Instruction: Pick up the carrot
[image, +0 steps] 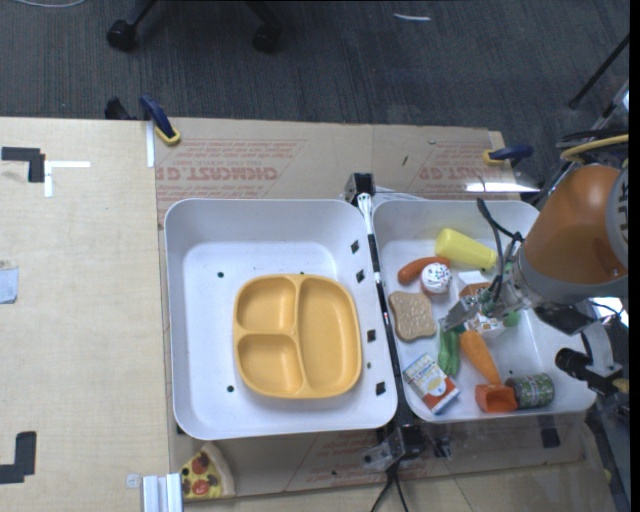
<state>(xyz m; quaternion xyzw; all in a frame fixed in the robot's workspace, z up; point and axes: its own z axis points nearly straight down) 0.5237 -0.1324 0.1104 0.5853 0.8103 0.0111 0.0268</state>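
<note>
My gripper is low in the right bin, mid-bin, just over the top end of the carrot. Can't tell how the jaws stand: wrist and cabling cover them from this angle. No carrot visibly between my fingers, so not calling it held.

Carrot lies on the right bin's floor, toward the near edge, slanted, thick end up by my gripper, tip pointing to the near right corner. A green pepper lies just beside it on the left, nearly parallel.

Other stuff in the right bin:
- yellow block near the far edge
- sausage left of it, with a small white round piece touching it
- bread slice near the left wall
- juice carton near the near-left corner
- orange cup and green can side by side along the near edge, just past the carrot's tip

Left bin has a yellow divided plate in the middle, three compartments.

Pizza slice toy sits on the cardboard outside the left bin's near-left corner.
</note>
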